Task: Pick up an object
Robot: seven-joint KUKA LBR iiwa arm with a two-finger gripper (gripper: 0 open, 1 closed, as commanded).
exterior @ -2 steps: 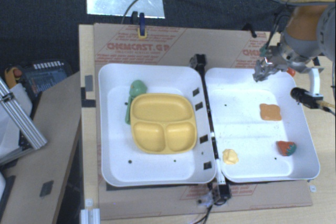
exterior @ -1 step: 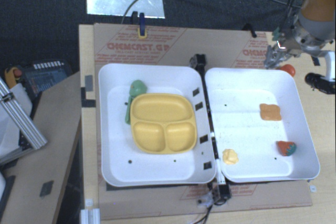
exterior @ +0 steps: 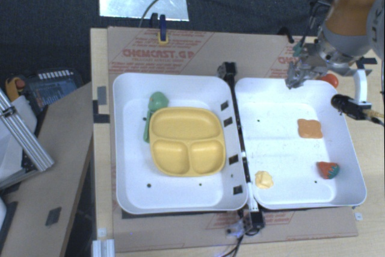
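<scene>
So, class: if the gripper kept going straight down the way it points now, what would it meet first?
Most likely the bare white floor of the right bin near its far rim. The gripper hangs over that corner, clear of the orange piece. Depth is hard to judge from one slanted view.

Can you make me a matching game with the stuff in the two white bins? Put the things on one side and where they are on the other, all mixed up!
Things:
1. yellow tray
2. green toy
3. orange piece
4. small yellow lump

Places:
A. right bin, near its front left corner
B. left bin, partly tucked under the tray's back left edge
C. right bin, toward its right side, about halfway back
D. left bin, filling the middle

Right pairs: 1-D, 2-B, 3-C, 4-A
</scene>
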